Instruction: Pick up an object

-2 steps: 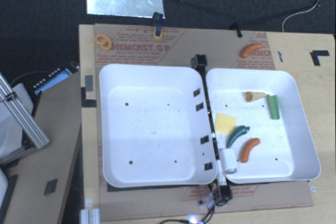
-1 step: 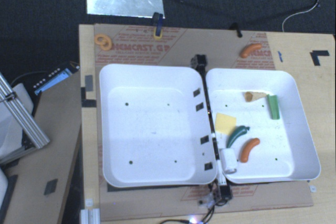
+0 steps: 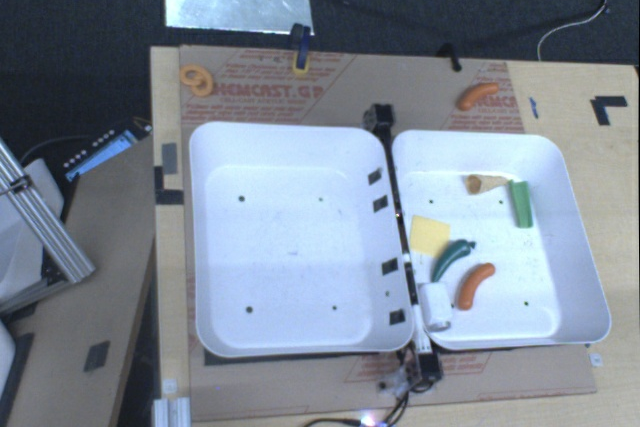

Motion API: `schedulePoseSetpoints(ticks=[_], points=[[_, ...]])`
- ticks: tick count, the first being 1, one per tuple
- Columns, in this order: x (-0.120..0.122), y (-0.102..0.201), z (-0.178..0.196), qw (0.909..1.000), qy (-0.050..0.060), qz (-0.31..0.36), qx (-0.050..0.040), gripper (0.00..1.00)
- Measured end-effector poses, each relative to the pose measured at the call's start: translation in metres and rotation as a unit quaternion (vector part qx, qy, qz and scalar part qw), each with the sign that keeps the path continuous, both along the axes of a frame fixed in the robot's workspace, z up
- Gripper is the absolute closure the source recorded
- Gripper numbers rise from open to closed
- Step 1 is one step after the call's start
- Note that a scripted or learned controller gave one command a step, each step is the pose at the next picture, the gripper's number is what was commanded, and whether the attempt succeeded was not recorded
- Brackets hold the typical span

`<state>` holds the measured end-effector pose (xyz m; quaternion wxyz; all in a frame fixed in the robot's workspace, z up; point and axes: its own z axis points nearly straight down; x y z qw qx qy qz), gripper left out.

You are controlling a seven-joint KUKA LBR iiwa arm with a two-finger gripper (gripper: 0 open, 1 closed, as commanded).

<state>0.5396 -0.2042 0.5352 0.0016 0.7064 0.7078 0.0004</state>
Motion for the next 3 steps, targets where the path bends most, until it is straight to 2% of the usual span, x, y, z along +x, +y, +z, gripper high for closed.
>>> schedulePoseSetpoints(ticks=[3], points=[[-0.035, -0.001, 0.0, 1.0, 0.0, 0.0, 0.0004, 1.0]])
